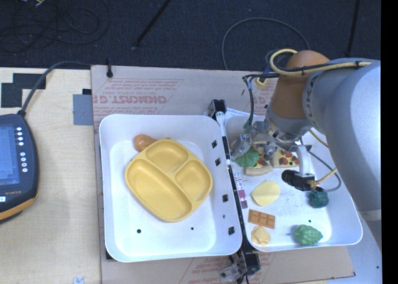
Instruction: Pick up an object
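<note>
1 fixed camera looks down at a slant on 2 white bins (112,152), arm (348,115) entering from the right.

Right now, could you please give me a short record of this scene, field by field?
left bin: yellow divided plate, small orange item at its far edge
right bin: pale yellow piece, brown waffle piece, two green pieces, pizza slice
arm: over right bin
pincer: low at far end, by green leafy item
</note>
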`<state>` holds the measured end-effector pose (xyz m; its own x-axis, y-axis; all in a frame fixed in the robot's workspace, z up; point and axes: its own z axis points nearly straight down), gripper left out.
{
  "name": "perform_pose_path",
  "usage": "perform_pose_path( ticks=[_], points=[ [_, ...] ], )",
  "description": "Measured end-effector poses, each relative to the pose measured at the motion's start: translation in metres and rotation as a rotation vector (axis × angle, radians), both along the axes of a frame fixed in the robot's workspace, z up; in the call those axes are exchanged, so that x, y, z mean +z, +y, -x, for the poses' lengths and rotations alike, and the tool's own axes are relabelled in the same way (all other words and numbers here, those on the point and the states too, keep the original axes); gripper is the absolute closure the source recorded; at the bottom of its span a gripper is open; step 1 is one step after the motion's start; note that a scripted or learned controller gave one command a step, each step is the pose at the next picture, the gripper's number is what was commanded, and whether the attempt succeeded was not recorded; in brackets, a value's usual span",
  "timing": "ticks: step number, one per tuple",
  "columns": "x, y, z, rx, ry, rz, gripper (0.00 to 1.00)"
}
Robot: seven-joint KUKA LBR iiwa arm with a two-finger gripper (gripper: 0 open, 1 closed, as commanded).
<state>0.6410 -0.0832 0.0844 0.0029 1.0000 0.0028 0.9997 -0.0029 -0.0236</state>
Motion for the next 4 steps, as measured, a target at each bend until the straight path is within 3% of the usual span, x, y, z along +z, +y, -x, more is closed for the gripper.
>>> perform_pose_path(
  ticks=[1, 2, 3, 4],
  points=[
    [0.001, -0.041, 0.000, -0.001, -0.002, -0.005, 0.00],
    [0.007, -0.041, 0.000, 0.002, 0.004, -0.005, 1.00],
    [0.007, -0.041, 0.000, 0.003, 0.005, -0.005, 0.00],
    [0.014, -0.042, 0.000, 0.004, 0.008, -0.006, 1.00]
  ],
)
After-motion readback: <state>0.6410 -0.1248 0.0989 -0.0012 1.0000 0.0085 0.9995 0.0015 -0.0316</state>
